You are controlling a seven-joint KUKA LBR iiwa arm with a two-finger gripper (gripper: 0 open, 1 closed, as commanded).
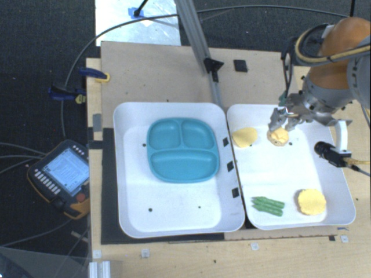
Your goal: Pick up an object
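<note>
The gripper hangs low over the far part of the right bin, its fingers closed on a small yellow lump that shows between and just under them. Just to the gripper's left lies a pale yellow piece near the bin's inner wall. Nearer the camera lie green beans and, beside them, a round yellow cake. In the left bin sits a blue plate
</note>
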